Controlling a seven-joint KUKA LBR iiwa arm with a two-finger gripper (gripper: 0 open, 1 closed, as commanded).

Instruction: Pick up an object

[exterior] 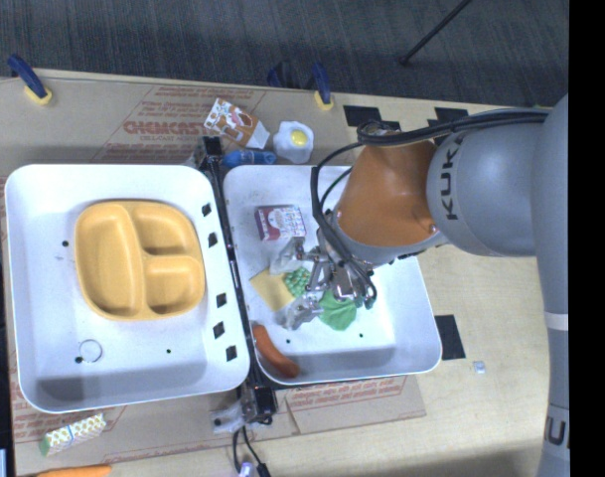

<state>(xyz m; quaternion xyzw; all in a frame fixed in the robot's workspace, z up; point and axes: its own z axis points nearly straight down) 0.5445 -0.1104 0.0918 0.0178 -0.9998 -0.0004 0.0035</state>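
Observation:
My gripper hangs low over the middle of the right bin, under the arm's orange band. Its metal fingers sit among a green leafy toy, a yellow wedge and a small crumpled packet. A dark red and white packet lies toward the bin's back. An orange-brown sausage toy rests at the bin's front left corner. The arm hides the bin's back right part.
The left bin holds a yellow divided tray. Behind the bins on the cardboard lie a snack packet, a blue item and a yellow-white round toy. A wrapped candy lies at the front left.

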